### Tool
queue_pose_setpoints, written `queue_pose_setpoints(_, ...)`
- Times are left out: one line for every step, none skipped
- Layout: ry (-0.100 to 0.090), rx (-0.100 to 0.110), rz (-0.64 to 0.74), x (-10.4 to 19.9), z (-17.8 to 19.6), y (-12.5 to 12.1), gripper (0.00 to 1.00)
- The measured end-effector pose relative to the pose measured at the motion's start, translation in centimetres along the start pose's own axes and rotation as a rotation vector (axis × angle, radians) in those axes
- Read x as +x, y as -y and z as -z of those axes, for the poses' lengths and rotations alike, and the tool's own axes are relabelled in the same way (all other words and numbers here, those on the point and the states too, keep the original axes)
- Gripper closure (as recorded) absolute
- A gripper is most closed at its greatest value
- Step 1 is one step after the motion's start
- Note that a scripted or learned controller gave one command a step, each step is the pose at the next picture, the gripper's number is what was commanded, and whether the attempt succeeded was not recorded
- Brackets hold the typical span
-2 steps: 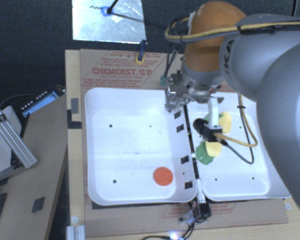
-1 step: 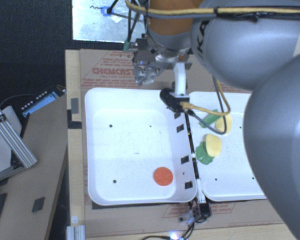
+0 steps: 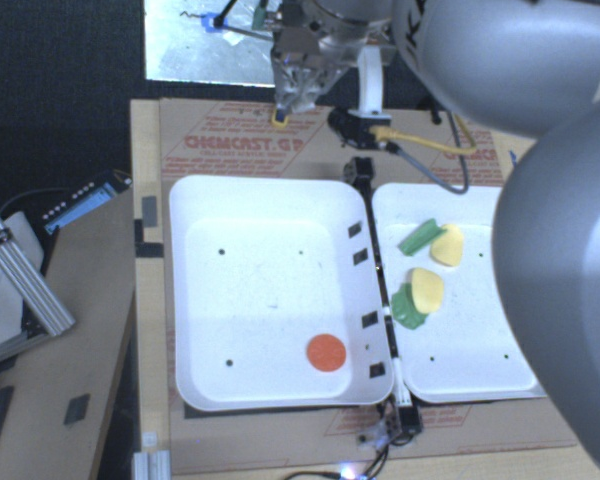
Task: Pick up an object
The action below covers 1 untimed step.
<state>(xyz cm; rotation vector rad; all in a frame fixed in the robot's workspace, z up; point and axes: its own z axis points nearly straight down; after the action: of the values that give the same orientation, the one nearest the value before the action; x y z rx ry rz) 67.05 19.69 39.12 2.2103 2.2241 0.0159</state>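
An orange round disc [image 3: 327, 353] lies in the left bin [image 3: 240, 268], near its front right corner. The right bin [image 3: 480, 368] holds a green strip [image 3: 417, 236] beside a yellow lump [image 3: 447, 247]. A second yellow lump [image 3: 427, 290] rests partly on a green piece [image 3: 406, 310] just in front of them. My gripper [image 3: 297, 96] hangs high over the cardboard behind the left bin's back rim, far from every object. Nothing shows in its grasp.
Both bins sit on a printed cardboard sheet [image 3: 230, 140]. The grey arm [image 3: 540, 88] covers the upper right and the right bin's far side. A yellow cable [image 3: 430, 146] runs behind the bins. A metal frame [image 3: 20, 278] and a blue-black device [image 3: 80, 203] stand at the left.
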Motion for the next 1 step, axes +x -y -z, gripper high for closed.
queue_pose_setpoints(-0.001, -0.003, 0.000, -0.17, 11.01, 0.09, 1.00)
